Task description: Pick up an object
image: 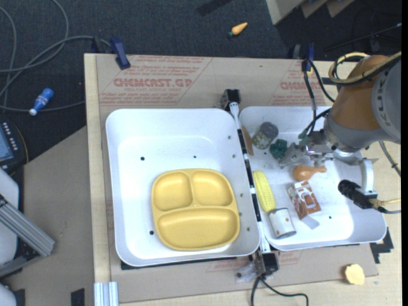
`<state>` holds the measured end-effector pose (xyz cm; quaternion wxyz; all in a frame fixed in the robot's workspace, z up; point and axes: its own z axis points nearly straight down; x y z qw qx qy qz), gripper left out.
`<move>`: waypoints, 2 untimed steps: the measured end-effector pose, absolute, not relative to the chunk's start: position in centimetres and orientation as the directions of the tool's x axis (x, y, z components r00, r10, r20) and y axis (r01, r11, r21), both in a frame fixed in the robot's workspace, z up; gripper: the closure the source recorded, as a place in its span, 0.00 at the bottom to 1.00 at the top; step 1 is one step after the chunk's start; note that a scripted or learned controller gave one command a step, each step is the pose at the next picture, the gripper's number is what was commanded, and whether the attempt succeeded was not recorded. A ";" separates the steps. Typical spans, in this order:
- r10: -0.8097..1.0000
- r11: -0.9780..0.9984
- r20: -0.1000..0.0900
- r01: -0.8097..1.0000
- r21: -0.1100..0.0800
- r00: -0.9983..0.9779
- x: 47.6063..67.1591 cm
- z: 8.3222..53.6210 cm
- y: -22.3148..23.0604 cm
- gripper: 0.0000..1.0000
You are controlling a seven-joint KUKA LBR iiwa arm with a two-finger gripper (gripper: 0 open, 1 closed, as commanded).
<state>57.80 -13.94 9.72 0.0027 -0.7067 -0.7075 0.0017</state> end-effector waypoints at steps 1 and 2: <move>1.000 0.000 -0.010 1.000 0.022 0.000 54.8 9.1 -11.6 0.00; 1.000 -0.002 -0.012 1.000 0.026 0.003 55.0 10.3 -11.8 1.00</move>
